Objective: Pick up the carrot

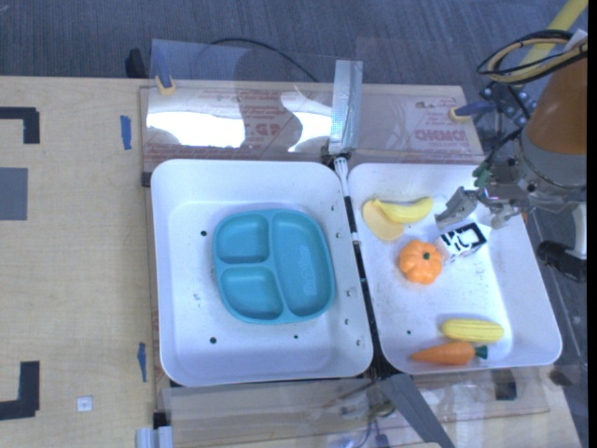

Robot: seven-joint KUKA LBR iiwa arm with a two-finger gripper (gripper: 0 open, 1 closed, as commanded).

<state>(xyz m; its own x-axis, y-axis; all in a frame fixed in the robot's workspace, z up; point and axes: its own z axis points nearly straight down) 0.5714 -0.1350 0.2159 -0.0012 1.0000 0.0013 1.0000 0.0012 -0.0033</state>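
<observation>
I see the jaws [464,224] hanging over the upper part of the right bin [522,292], at the end of the grey arm [560,129] that reaches in from the right. From this slanted view I cannot tell whether they are spread or closed; the tips blur into a small black-and-white tag, and I see nothing clearly caught between them. They sit just to the right of the banana [396,214], which lies near the bin's top left corner, and just above and right of the small orange pumpkin [421,261], which rests a little below the banana.

The carrot [448,353] lies well apart from the jaws, down at the near edge of the same bin, stretched roughly sideways with its green end pointing right. Just above it, nearly touching, lies a yellow corn cob [472,329], also sideways.

Moving out, the left bin [182,269] holds a blue divided plate [273,264] with three compartments, sitting about in the middle. The two bins stand side by side, their inner rims meeting along a dark seam. Behind them runs a clear plastic panel [242,115] with glare on it and an upright metal post [345,101] at the seam. Yellow and black cables [522,54] loop around the arm's upper part. The light wooden desk [70,250] stretches to the left, with black corner marks and bits of blue tape on it.
</observation>
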